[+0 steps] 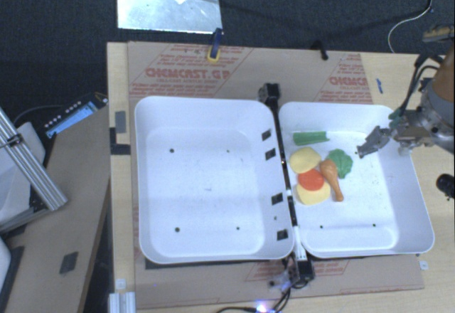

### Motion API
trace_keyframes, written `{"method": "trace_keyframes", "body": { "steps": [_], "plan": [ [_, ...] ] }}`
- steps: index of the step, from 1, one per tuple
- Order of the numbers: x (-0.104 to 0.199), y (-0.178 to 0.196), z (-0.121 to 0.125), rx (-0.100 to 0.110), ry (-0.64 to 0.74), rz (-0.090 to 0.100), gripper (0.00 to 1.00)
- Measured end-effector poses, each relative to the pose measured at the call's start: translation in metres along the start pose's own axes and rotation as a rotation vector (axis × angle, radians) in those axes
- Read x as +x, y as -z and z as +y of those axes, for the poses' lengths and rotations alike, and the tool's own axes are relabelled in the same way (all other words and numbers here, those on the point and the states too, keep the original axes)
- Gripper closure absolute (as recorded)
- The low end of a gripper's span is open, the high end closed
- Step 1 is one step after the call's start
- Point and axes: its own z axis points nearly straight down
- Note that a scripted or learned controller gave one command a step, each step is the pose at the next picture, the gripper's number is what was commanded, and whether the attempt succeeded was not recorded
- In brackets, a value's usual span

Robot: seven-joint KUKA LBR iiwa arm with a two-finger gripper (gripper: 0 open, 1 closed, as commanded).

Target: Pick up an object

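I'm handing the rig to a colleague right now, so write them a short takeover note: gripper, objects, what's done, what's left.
Gripper: over the right bin, near its upper right side, nothing visible between its fingers; open or shut cannot be told.
Objects: all in the right bin's left half. Green stick at the top; below it a cluster: yellow piece, green leafy piece, red piece, orange drumstick-like piece, another yellow piece.
Done: nothing picked yet.
Left: the whole pick.
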Motion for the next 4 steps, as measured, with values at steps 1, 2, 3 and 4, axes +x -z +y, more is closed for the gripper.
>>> {"method": "trace_keyframes", "body": {
  "steps": [1,2,3,4],
  "plan": [
    [0.038,-0.107,0.006,0.009,0.005,0.004,0.00],
    [0.003,-0.180,0.008,0.001,-0.005,-0.001,0.00],
    [0.060,-0.176,-0.020,-0.004,0.001,-0.001,0.00],
    [0.059,-0.165,-0.019,-0.006,0.000,0.000,1.00]
  ]
}}
